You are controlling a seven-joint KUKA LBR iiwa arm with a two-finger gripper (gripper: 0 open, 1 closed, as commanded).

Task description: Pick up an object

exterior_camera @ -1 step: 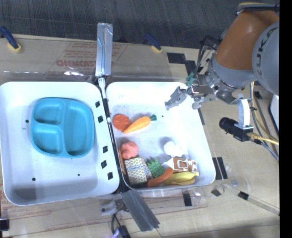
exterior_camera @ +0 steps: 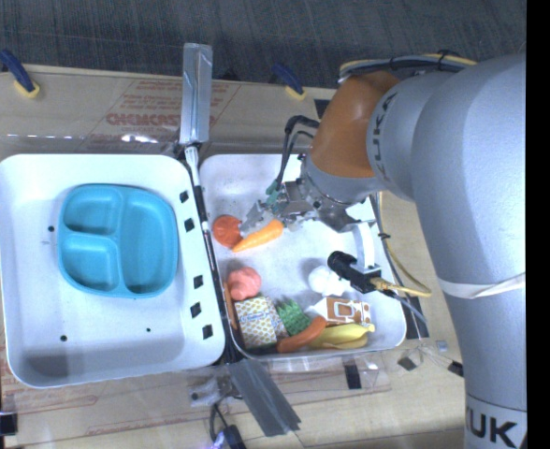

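Reaching in from the right, the claw [exterior_camera: 273, 210] hung over the right bin [exterior_camera: 221, 171], touching the upper end of a carrot [exterior_camera: 258, 237] lying beside a tomato [exterior_camera: 224, 229]; its grip could not be told.

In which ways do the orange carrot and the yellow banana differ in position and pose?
The orange tapered toy carrot lies near the middle of the right white bin, close under the pincer; the yellow curved toy banana lies at the bin's near edge. The carrot lies slanted and in the open; the banana lies about level, crowded among other items. Both are in the same bin.
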